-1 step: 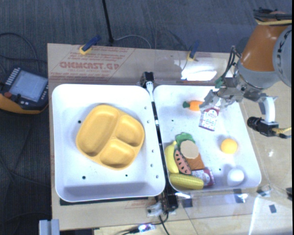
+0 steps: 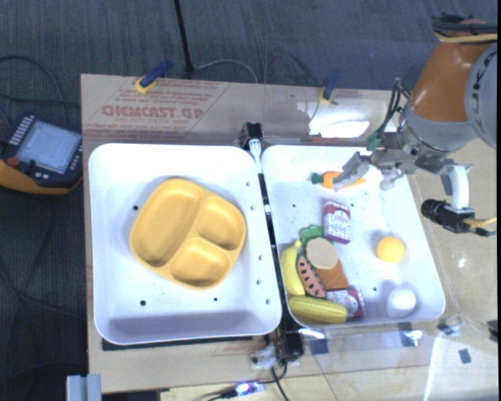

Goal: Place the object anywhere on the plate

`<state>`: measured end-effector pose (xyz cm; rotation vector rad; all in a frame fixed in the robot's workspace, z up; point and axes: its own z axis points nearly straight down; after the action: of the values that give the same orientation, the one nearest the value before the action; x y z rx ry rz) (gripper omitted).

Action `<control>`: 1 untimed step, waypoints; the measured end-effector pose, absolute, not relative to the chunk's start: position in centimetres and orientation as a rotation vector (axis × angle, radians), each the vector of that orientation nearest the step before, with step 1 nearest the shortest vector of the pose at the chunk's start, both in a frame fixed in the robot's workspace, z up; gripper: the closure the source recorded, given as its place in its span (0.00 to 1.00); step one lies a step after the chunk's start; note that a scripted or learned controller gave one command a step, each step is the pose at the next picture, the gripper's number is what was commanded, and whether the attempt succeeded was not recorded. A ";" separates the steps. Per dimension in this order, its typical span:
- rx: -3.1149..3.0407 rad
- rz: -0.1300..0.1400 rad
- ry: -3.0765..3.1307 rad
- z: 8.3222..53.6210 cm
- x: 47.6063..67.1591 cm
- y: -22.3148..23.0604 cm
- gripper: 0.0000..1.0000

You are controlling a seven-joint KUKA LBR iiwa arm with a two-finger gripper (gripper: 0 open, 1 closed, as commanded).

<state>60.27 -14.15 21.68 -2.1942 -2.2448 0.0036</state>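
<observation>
The arm (image 2: 455, 82) is reaching in over the far right corner of the right bin (image 2: 417, 224), and its gripper (image 2: 363, 170) is hanging just above the bin floor near the far wall. Whether the claw is wide or narrow I cannot tell, because it is showing only as blurred grey shapes.

A small orange and green toy, perhaps a carrot (image 2: 321, 177), is lying close beside the gripper toward the divider, near the far edge; nothing is visibly sitting between the gripper's parts. A red packet (image 2: 337, 222) is lying mid-bin. An orange ball (image 2: 390, 249) is sitting toward the right wall, with bare floor around it. A white ball (image 2: 402, 300) is resting in the near right corner. Along the near left side, a banana (image 2: 290, 270), a watermelon slice (image 2: 311, 276), a round brown piece (image 2: 323, 253) and a corn cob (image 2: 317, 310) are crowding together against the divider.

The yellow plate (image 2: 189, 232), with three compartments, is sitting bare in the middle of the left bin (image 2: 108, 307), with open white floor running along every wall.
</observation>
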 end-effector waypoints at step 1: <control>-2.162 0.006 -2.274 21.5 51.8 -11.8 0.00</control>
<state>51.76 -11.84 21.52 -2.1618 -2.2744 0.0057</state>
